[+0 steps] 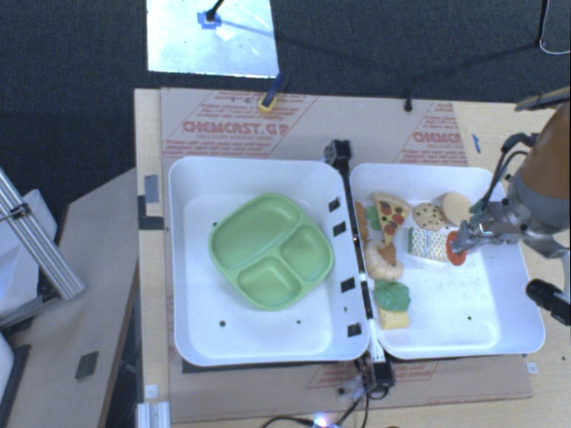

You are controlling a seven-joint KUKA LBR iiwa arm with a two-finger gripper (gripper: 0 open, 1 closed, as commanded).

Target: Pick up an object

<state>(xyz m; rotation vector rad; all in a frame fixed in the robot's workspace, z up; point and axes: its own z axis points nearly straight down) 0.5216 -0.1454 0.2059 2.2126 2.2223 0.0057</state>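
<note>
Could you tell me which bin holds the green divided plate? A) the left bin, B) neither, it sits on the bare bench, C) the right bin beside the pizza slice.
A: the green divided plate lies alone in the left bin, while the pizza slice sits in the right bin.

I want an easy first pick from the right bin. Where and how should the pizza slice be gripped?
My guess: grip the pizza slice across its narrow lower half, coming straight down from above. It lies flat, its wide crust end at the bin's far side and its tip pointing toward the croissant; the tip end looks narrow enough to span, though neighbours crowd its left.
</note>
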